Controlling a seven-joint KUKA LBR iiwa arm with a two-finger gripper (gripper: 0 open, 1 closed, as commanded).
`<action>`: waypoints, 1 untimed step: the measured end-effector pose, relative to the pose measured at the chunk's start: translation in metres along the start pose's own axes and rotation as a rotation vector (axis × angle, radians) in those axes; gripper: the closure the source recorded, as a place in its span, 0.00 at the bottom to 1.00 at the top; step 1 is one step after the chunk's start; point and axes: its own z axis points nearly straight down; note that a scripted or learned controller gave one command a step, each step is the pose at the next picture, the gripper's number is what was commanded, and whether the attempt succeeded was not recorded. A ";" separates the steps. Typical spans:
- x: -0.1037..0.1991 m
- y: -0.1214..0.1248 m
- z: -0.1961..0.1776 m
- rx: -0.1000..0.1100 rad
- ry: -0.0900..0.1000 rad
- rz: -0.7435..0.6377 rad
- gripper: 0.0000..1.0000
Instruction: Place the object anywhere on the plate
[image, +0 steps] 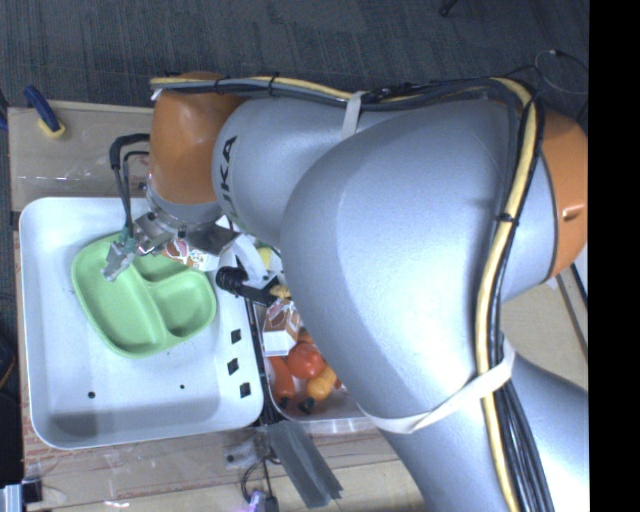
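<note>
Gripper hanging over far left rim of green plate in left bin, placed for release; finger state impossible to tell, likewise any held object.

plate: pale green | bins: white | arm: grey, orange band | objects: orange, red

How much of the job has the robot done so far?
The gripper is already over the green plate in the left bin, at the plate's upper-left edge. I can't tell whether it holds anything there. No object lies on the plate yet, so putting one down is what's left. The other toys sit in the right bin, mostly hidden by the arm.
</note>
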 end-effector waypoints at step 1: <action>0.020 -0.061 -0.100 0.011 -0.001 -0.215 0.00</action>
